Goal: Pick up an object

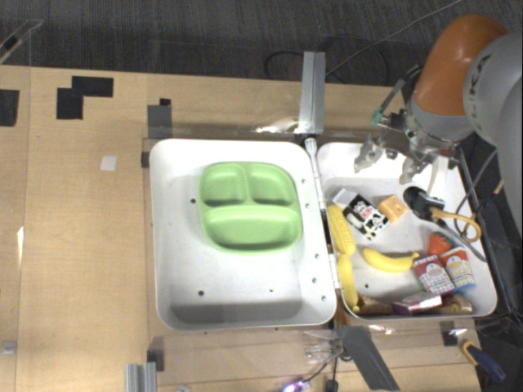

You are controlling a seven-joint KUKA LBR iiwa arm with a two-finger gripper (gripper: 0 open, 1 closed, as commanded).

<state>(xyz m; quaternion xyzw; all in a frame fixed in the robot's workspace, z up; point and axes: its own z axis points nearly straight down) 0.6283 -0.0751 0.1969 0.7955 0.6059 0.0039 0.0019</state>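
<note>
On my wooden counter (73, 243), the left bin (176, 300) holds a smooth green three-compartment tray (248, 205). In the right bin (343, 158), bumpy yellow corn (340, 227) lies at 9 o'clock, a black-and-white box (367, 216) centre, a curved banana (391, 260) beneath, cartons (445, 272) at 4; writing unreadable. My pincer (391, 160) hangs at 12, fingers apart, holding nothing.

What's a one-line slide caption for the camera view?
Gripper open above the right bin of mixed items, including a banana; green divided plate in the left bin.
</note>
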